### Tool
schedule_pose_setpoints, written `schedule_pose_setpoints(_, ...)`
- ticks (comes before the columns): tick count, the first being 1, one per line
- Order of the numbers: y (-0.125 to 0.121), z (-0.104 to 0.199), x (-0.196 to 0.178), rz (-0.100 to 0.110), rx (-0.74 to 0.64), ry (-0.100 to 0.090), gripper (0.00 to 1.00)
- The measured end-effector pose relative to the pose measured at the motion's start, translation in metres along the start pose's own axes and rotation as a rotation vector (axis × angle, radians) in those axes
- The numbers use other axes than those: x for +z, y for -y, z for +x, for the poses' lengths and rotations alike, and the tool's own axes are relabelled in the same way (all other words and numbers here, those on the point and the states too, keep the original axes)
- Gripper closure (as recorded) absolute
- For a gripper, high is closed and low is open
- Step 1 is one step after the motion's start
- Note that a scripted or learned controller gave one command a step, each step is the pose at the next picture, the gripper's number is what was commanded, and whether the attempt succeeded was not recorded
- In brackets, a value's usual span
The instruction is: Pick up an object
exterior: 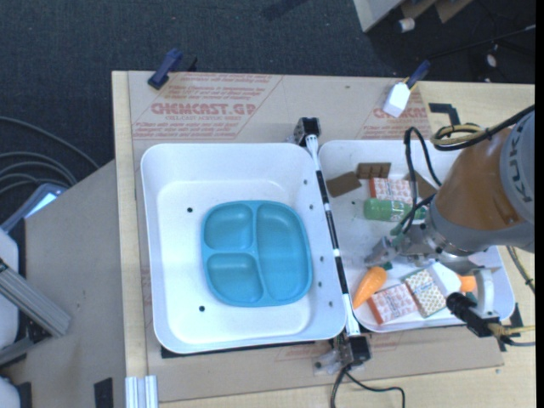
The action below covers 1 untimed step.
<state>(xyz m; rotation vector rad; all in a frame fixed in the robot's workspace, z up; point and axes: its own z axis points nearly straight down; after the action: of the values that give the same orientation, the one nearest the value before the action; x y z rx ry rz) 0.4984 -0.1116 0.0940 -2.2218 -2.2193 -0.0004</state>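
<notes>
Working from the divider rail (327, 219) between the two bins, you are looking first at the left shallow white bin (166, 253), where a pale blue plastic tray with four compartments (255, 252) is lying flat, well left of the rail. Just right of the rail, in the right white bin (340, 155), an orange carrot-shaped toy (367, 284) is lying near the front, touching a small red-and-white printed carton (393, 303), with a checkered packet (425, 292) beside that. Farther back from the rail a green-and-white bottle (389, 208) and a brown block (371, 172) are lying. Your gripper (398, 246) is hanging over the middle of that bin; whether its tips are apart or together cannot be told. Choosing the carrot looks soundest: be centring over its body, clear of the carton, before descending.
</notes>
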Motion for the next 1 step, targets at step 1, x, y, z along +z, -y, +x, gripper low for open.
schedule_pose_setpoints(1,-0.0003,0.0001,-0.0098,-0.002,0.001,0.001,1.00)
